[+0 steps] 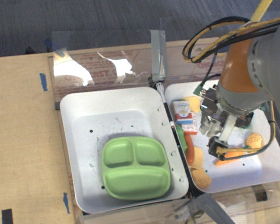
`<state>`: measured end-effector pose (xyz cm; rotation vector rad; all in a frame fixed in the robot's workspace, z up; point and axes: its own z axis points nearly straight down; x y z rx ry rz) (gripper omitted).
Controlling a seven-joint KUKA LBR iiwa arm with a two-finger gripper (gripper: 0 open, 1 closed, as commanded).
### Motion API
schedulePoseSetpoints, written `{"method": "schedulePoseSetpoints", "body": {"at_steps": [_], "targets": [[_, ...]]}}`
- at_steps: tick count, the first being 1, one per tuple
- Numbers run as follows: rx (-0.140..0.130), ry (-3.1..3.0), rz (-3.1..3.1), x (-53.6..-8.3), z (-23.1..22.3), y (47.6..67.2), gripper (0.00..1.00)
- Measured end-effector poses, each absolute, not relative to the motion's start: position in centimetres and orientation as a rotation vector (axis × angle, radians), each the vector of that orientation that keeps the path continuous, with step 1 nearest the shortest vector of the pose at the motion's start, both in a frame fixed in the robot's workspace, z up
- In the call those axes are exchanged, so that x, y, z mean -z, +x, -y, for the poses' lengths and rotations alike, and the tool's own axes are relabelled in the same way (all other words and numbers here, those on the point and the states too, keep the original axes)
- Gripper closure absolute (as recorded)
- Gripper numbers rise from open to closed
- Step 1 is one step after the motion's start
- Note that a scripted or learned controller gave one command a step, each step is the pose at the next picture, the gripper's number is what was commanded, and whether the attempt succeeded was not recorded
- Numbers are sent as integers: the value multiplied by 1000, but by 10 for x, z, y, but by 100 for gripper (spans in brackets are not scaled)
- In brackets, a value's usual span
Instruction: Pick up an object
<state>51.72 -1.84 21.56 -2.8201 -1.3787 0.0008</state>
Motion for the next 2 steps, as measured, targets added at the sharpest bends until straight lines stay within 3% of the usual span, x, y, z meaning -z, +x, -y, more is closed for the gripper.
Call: {"method": "schedulePoseSetpoints", "body": {"at_steps": [1, 2], "targets": [[-6, -2821, 1377, -214, 19, 517, 0], [-9, -2802, 1410, -182, -65, 478, 0]]}}
